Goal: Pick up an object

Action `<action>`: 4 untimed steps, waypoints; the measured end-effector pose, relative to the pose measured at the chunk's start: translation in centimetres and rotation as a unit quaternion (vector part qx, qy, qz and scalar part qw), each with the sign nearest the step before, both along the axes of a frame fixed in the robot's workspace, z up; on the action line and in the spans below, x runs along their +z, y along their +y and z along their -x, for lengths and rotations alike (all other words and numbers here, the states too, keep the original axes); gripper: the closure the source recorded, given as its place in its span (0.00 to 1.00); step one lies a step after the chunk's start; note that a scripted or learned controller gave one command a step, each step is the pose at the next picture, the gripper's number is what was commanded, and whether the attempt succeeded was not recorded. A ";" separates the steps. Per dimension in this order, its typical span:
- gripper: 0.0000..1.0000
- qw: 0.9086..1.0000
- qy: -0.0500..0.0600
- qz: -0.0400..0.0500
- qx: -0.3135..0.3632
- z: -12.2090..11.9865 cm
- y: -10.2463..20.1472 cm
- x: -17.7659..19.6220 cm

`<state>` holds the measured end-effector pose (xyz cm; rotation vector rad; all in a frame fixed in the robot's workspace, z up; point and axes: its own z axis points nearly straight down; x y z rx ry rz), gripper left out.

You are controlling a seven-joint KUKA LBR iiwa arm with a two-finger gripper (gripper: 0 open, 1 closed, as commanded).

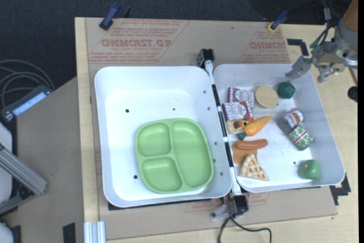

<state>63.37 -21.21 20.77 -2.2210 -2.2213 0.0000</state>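
Dark carpet surrounds the worktop [85, 122], where two white bins sit side by side. One bin holds a green divided plate [172, 155]. Right of that plate, the other bin [327, 139] carries a toy carrot [257, 124], sausage [250, 145], pizza slice [253, 168], round cracker [265, 96], two small cans [296, 127] and a green apple [310, 169]. The hand [311, 67] hovers over this bin's far corner, fingers spread, gripping nothing, beyond a dark green ball [286, 89].
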 end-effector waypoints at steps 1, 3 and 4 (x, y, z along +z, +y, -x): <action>0.00 1.000 0.004 -0.008 0.003 -2.5 -0.4 -12.5; 1.00 1.000 0.000 0.000 0.001 -3.4 6.5 -11.2; 1.00 1.000 0.000 0.000 0.000 7.8 12.6 -2.3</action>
